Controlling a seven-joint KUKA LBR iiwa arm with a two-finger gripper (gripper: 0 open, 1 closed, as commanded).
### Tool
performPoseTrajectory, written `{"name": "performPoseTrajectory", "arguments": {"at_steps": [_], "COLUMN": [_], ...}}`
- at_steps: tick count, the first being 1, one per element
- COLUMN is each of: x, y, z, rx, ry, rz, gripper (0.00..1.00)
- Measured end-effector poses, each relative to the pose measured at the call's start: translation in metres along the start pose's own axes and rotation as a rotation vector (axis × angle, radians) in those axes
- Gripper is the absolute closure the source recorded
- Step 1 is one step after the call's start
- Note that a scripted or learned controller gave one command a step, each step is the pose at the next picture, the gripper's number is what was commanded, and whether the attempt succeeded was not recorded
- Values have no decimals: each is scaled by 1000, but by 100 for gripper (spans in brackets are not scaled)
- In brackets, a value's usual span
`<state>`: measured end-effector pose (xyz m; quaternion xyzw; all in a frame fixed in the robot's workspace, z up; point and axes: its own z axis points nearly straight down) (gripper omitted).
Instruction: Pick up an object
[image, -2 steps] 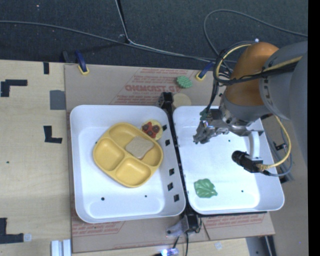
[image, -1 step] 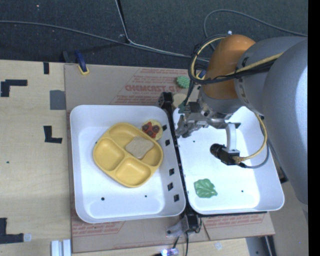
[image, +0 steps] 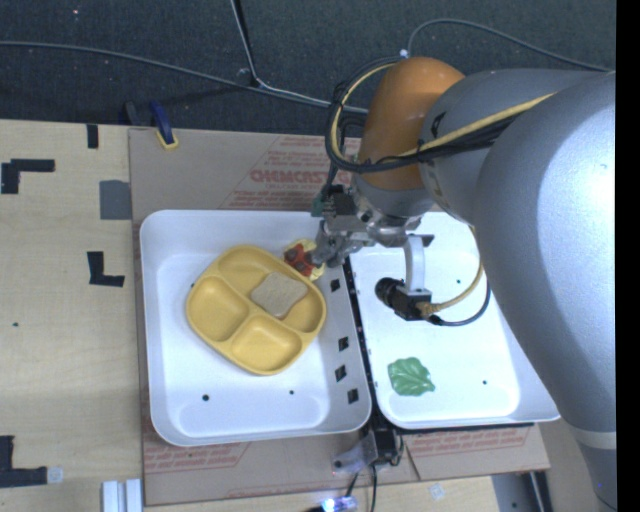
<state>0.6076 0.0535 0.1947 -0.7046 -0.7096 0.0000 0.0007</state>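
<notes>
Camera view: gripper (image: 322, 256) low beside red object (image: 297, 258), yellow tray (image: 256, 308) edge.

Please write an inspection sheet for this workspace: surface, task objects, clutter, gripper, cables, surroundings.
Surface: two white bins, left bin and right bin, on a cardboard sheet.
Task objects: yellow divided plate holding a tan flat piece; small red object at the plate's edge; green leafy item in the right bin.
Clutter: nothing seen.
Gripper: gripper over the red object, finger state unclear.
Cables: yellow cable looped near the wrist.
Surroundings: wooden bench.
</notes>
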Motion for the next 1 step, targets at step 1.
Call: {"name": "performPoseTrajectory", "arguments": {"at_steps": [1], "x": [50], "y": [10], "z": [-2], "rx": [0], "ry": [1], "rz": [0], "gripper": [100]}}
